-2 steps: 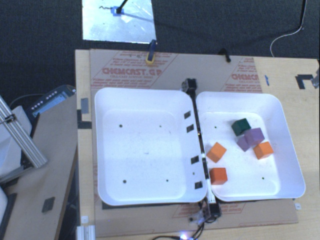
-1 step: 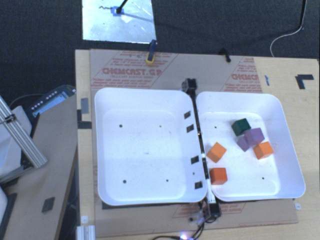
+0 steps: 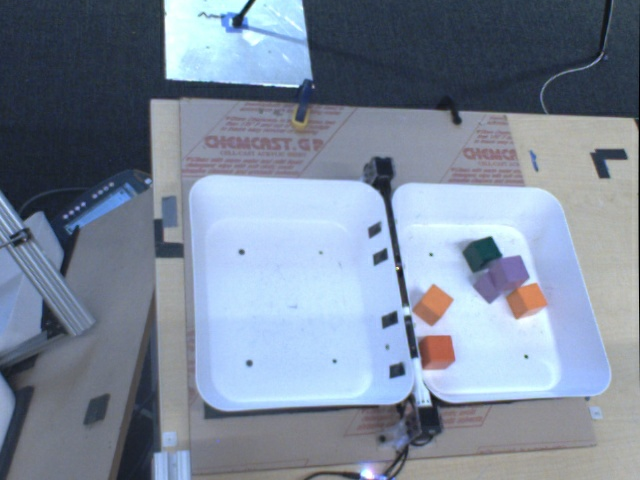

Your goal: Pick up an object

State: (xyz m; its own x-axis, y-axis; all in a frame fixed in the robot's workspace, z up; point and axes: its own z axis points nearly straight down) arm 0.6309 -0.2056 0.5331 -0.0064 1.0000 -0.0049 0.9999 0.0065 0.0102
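Tool state cannot be told from this view.

Largest is the pale wooden counter (image 3: 620, 168), covered in part by a brown sheet (image 3: 250, 140) printed with red lettering. On it lie two shallow white bins side by side, their inner rims touching along a dark strip (image 3: 398, 288) that carries small black clips. The left bin (image 3: 290, 268) has a bare floor with a few small dark dots. The right bin (image 3: 500, 363) holds all six blocks.

All six look like small cubes with matte faces, so none has a clear long axis; they differ in how they are turned. The red-orange block (image 3: 437, 351) sits near the inner rim toward the front, its edges roughly square with the bin walls. Just behind it, apart from it, the orange block (image 3: 433, 304) is turned so that a corner points toward the dark strip. Farther right, four blocks form a tight cluster. The dark green block (image 3: 482, 252) is at the back, slightly twisted. Two purple blocks follow, the upper purple block (image 3: 512, 270) touching or nearly touching the lower purple block (image 3: 489, 286), both skewed. A second orange block (image 3: 527, 300) sits at the right front of the cluster, just beside the upper purple one.

Beyond the counter's far edge, a shiny silver plate (image 3: 235, 28) lies on dark carpet.
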